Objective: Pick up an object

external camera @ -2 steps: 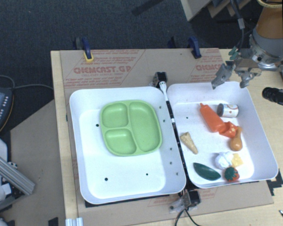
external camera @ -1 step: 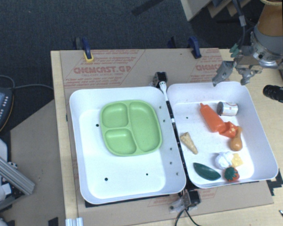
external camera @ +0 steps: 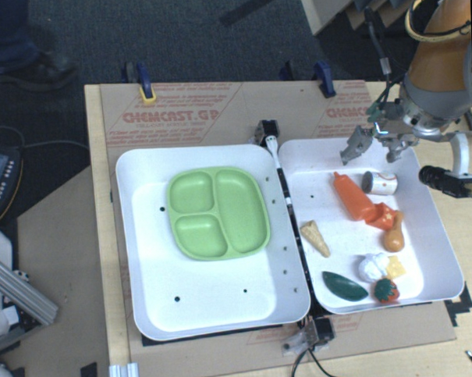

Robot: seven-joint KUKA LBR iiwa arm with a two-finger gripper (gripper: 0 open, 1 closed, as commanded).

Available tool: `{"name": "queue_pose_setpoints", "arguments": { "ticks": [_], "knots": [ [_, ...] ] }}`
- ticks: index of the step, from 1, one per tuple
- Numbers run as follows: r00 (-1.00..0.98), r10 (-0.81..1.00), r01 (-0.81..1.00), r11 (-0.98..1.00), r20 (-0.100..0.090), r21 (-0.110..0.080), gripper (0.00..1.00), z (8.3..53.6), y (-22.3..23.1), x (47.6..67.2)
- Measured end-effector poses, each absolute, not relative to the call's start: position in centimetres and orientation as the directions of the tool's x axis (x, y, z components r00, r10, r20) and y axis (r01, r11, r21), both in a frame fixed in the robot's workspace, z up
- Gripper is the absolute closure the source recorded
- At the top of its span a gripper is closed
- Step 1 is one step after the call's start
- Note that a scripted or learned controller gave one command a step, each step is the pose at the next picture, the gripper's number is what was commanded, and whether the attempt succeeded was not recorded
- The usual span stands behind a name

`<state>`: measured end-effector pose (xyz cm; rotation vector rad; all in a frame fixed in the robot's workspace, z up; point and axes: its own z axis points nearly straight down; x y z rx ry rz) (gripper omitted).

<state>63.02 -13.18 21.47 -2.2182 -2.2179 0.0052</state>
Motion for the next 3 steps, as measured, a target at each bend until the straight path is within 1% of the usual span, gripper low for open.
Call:
{"name": "queue_pose_setpoints", "arguments": {
  "ticks": [1,2,3],
  "knots": [
    [-0.001,1.000,1.000,0.001,0.002,-0.007,0.00,15.5,-12.3,63.0],
    [-0.001,1.000,1.000,0.001,0.002,-0.008,0.00,9.3,-12.2,62.1],
    [-0.002,1.000,1.000,0.002,0.010,-0.029,0.00,7.9,-11.8,61.5]
  ]
}}
